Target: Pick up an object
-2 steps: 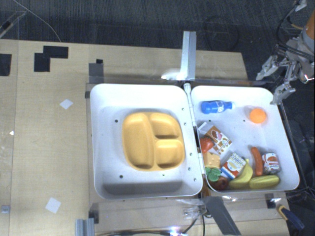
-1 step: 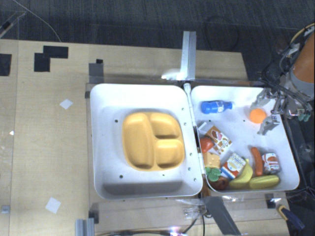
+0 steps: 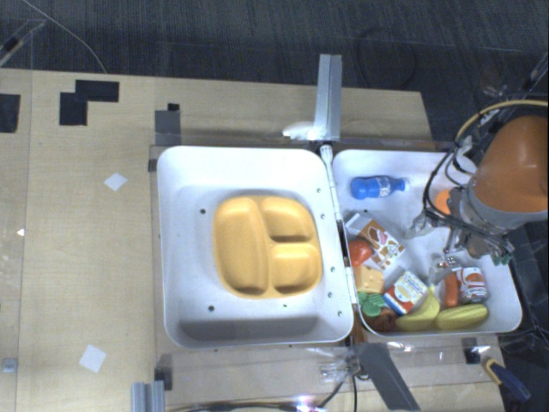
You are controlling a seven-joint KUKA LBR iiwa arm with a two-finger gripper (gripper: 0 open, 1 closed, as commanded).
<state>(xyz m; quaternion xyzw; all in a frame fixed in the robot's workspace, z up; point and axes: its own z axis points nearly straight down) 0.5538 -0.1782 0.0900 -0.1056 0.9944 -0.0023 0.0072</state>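
The right bin (image 3: pixel 403 168) holds a pile of small things. A blue bottle (image 3: pixel 376 186) lies on its side near the far wall. A printed snack packet (image 3: pixel 381 244) and a red piece (image 3: pixel 360 252) sit at the left wall. Along the near wall lie a small carton (image 3: pixel 405 289), a yellow banana (image 3: pixel 419 316) and a yellow-green piece (image 3: pixel 463 316). A carrot (image 3: pixel 451 291) and a red-and-white can (image 3: pixel 473 284) lie at the near right. My gripper (image 3: pixel 452 249) hangs low over the bin's right half, just above the carrot and can, under the orange wrist band (image 3: pixel 517 166).
The left bin (image 3: pixel 184 230) holds a yellow divided tray (image 3: pixel 264 245) in its middle. A metal post (image 3: pixel 328 93) rises at the far end of the wall between the bins. Cables loop around the wrist at the right bin's far right corner.
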